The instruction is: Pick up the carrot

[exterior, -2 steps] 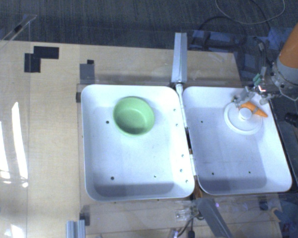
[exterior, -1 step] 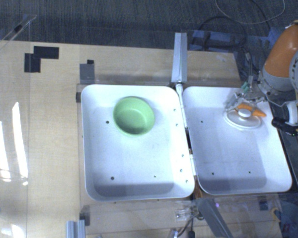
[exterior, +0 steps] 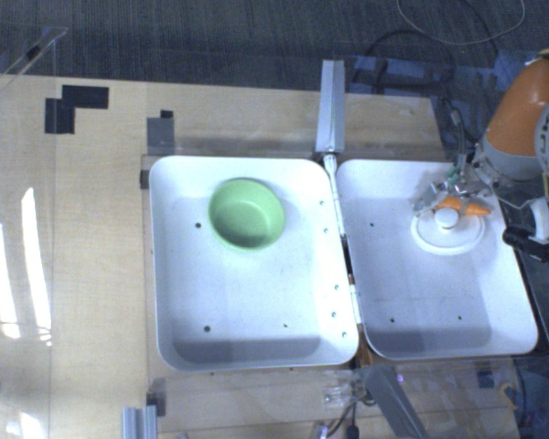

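On my tabletop (exterior: 91, 245) sit two bins. The left bin (exterior: 247, 337) holds one green bowl (exterior: 247, 213) toward its 11 o'clock. The right bin (exterior: 439, 318) holds one white plate (exterior: 449, 231) at its 1 o'clock, the one carrot (exterior: 468, 208) lying on it. My pincer (exterior: 446, 195) crowds the carrot from 12 o'clock; whether it is apart or together, I cannot tell.

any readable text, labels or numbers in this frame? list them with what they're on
None readable.
Green bowl: plain, no print.
White plate and carrot: no markings.
Both bins, left and right: only small dark dots, no characters.
Black patches on the bench: solid shapes, no text.
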Controlling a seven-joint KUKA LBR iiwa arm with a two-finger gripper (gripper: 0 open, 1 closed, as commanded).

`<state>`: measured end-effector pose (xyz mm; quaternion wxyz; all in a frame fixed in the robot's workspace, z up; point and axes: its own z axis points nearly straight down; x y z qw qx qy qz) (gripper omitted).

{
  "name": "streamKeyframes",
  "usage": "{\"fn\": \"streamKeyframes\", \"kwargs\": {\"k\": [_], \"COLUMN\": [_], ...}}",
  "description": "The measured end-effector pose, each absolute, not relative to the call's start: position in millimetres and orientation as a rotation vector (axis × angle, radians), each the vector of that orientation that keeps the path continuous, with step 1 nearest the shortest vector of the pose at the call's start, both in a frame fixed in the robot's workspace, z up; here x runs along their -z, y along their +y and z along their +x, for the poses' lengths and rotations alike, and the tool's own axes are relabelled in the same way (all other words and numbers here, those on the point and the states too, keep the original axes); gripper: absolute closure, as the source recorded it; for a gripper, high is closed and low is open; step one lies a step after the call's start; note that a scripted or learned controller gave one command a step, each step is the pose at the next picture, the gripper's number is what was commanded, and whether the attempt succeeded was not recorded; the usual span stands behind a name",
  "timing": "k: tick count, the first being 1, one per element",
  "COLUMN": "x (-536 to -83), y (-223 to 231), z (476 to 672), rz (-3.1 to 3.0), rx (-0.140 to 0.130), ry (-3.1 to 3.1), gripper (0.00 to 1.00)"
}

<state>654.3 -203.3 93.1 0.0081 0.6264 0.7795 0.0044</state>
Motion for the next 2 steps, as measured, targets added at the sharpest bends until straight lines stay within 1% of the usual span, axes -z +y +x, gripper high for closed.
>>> {"fn": "streamKeyframes", "kwargs": {"k": [1, 2], "x": [-108.0, -193.1], "y": [-201.8, -199.5], "z": [657.7, 665.3], "rz": [1.947, 1.667], "rx": [-0.021, -0.004], "ry": [2.434, 2.653], "gripper": [1.00, 1.00]}}
